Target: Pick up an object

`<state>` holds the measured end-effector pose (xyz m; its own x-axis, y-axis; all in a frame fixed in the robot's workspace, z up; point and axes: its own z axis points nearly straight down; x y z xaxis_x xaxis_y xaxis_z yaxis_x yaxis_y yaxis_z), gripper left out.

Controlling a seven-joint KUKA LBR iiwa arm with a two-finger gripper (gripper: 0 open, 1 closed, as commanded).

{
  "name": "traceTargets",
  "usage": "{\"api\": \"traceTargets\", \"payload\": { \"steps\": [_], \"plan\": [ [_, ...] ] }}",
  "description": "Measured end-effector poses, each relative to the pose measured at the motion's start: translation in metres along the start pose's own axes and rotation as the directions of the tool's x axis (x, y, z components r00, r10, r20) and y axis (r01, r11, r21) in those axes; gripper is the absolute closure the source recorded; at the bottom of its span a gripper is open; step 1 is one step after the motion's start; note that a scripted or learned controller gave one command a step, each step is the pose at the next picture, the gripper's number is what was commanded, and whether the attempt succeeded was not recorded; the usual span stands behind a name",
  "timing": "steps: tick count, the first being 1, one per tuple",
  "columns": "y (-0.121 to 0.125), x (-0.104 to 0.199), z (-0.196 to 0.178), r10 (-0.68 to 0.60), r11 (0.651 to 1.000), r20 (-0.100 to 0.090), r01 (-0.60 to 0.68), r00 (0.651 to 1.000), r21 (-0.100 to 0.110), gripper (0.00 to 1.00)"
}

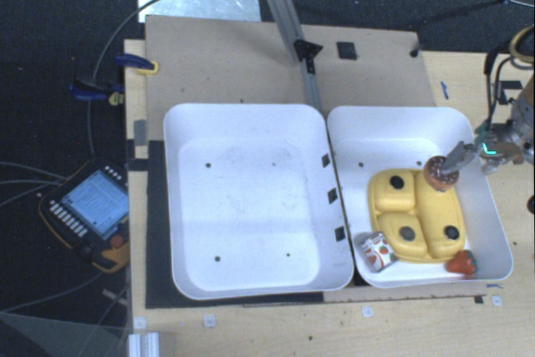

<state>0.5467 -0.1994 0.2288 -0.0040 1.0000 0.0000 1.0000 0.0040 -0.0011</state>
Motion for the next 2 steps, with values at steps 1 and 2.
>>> {"api": "traceTargets", "payload": {
  "steps": [1,2],
  "plan": [
    [0.001,0.0,-0.001,0.0,1.0,0.001,0.0,1.0,-0.002,0.0],
    [0.004,-0.006,0.058,0.003,1.0,0.0,-0.003,1.0,0.0,0.0]
  ]
}}
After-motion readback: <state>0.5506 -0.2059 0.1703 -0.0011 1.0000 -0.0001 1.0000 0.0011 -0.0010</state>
